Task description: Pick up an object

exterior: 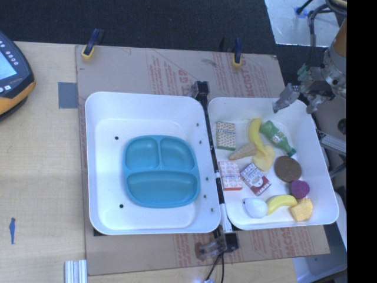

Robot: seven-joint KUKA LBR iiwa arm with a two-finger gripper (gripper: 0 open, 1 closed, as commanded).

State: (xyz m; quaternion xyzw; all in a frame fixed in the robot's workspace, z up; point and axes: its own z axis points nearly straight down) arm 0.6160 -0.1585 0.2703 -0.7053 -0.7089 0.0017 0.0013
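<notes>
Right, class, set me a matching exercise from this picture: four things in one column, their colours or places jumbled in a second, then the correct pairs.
Things:
1. divided plate
2. bottle
3. round cookie
4. small ball

Descriptions:
A. brown, in the right bin
B. blue, in the left bin
C. purple, near the right bin's right wall
D. green, lying beside a banana

Pairs: 1-B, 2-D, 3-A, 4-C
</notes>
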